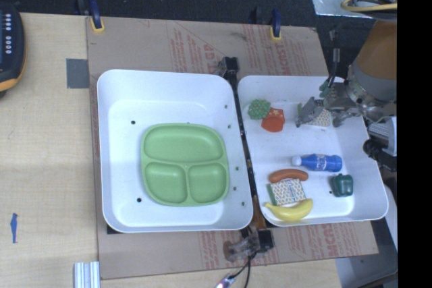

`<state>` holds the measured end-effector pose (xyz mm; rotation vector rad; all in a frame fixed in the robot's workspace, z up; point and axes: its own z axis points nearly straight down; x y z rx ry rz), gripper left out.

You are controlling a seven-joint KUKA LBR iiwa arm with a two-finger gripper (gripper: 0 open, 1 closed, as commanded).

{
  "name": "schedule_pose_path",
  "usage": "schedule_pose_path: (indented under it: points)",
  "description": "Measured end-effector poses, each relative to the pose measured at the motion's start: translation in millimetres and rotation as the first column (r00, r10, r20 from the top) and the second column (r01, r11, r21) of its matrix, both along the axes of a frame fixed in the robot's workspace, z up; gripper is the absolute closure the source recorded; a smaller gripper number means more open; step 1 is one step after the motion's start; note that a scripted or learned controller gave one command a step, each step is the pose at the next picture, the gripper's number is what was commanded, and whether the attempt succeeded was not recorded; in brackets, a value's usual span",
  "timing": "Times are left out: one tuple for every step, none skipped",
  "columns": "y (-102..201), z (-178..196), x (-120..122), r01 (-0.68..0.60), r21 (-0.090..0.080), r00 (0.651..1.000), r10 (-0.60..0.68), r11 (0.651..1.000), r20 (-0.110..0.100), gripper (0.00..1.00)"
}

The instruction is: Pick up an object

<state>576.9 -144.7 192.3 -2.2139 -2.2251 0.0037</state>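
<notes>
I see one blue bottle (pixel 318 162) lying in the right bin (pixel 364 212), long axis left-right, white cap pointing left. One banana (pixel 290 212), one sausage (pixel 288 176) and one green cup (pixel 342 185) lie nearby. The gripper (pixel 322 112) hovers above; I cannot tell its state.

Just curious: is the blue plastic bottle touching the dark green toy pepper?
Apart. The camera view shows bare white bin floor between the blue plastic bottle and the dark green toy pepper.

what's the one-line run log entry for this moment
arm: over right bin upper right | pincer: low by a small pale item, grasp unconfirmed | left bin: green divided plate | untouched: blue bottle, banana
</notes>
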Motion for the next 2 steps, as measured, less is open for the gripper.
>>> schedule_pose_path:
  points:
    - [49.5,-93.8,34.5,-0.001,-0.001,1.0,0.001,1.0,-0.002,0.0]
    - [37.1,-100.2,62.4,-0.001,0.0,1.0,0.001,1.0,0.001,0.0]
